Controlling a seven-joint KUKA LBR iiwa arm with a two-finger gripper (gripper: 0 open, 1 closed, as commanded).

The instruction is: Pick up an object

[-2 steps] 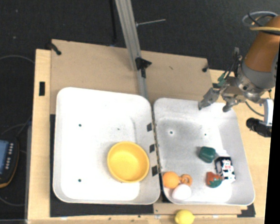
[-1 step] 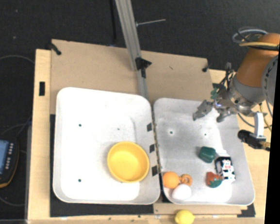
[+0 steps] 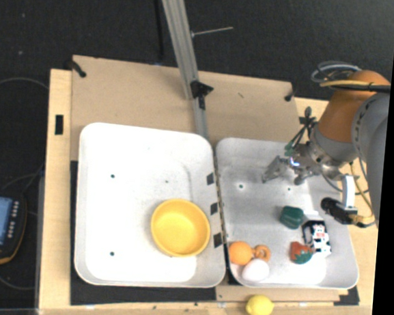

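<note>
- Two white bins sit side by side on the table (image 3: 56, 196); left bin (image 3: 108, 152) takes the centre-left of the frame, right bin (image 3: 251, 165) the centre-right.
- Candidates for the pick are all in the right bin's lower half, bunched toward the lower right of the frame. We guess they slid or were dropped there; nothing is stacked neatly.
- Dark green block (image 3: 292, 216) lies alone, mid-bin, w/ bare floor around it. We'd judge it the easiest target.
- Black-and-white toy (image 3: 317, 238) sits just right of it, and a red-and-green piece (image 3: 300, 252) just below that; the two look near touching.
- Orange ball (image 3: 240, 252), a small orange bit (image 3: 263, 252) and a white egg-shaped thing (image 3: 256, 270) crowd the bin's bottom left corner, touching or nearly so, tight vs. the wall. Harder grab, in our view.
- Yellow bowl (image 3: 180, 227) stands upright in the left bin, lower right part. Yellow lemon-like item (image 3: 259, 306) lies outside both bins on the table, bottom of frame.
- Arm enters from the right, orange band at upper right, wrist bent down and leftward.
- Claw (image 3: 286, 169) hangs over the upper part of the right bin, well apart from the green block and the rest. Fingers look splayed, released, w/ nothing between them.
- Our read: approach stage, no contact yet; it needs to travel toward the lower frame before descending.
</note>
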